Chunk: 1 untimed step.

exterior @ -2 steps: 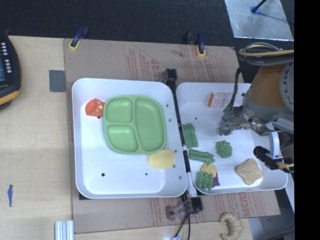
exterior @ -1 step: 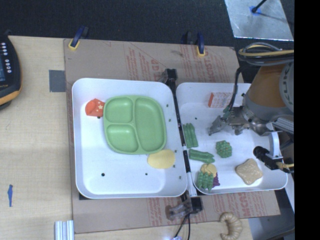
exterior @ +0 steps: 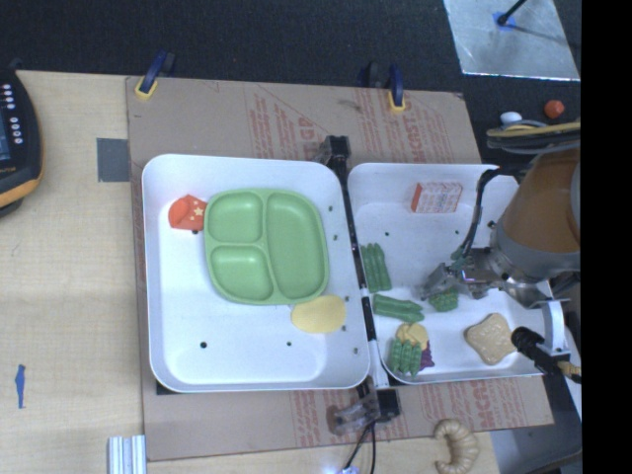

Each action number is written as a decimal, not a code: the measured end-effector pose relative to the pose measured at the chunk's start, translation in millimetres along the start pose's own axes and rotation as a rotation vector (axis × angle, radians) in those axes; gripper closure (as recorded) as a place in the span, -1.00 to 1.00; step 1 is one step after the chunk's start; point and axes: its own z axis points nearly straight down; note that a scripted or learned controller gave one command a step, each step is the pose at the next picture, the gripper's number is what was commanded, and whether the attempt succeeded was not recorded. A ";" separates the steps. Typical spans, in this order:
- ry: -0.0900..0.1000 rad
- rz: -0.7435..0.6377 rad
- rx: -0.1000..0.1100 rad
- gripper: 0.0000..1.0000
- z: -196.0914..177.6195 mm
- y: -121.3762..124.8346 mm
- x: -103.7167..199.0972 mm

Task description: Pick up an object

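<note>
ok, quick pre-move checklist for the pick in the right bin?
1. Gripper over the right bin: ok.
2. Target under it, small green piece: ok, right below the tip.
3. Jaws open or shut: cannot tell.
4. Anything held already: cannot tell.
5. Neighbours apart: green bean and toast piece lie apart from the target: ok.
6. Left bin with green plate away from the arm: ok.

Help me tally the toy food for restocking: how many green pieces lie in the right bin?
4, perhaps more behind the arm. One ribbed piece by the bin's left wall, one below it, one near the front edge, and one beside the gripper.
</note>
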 end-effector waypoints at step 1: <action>-0.002 -0.001 -0.004 1.00 -11.3 2.3 -1.3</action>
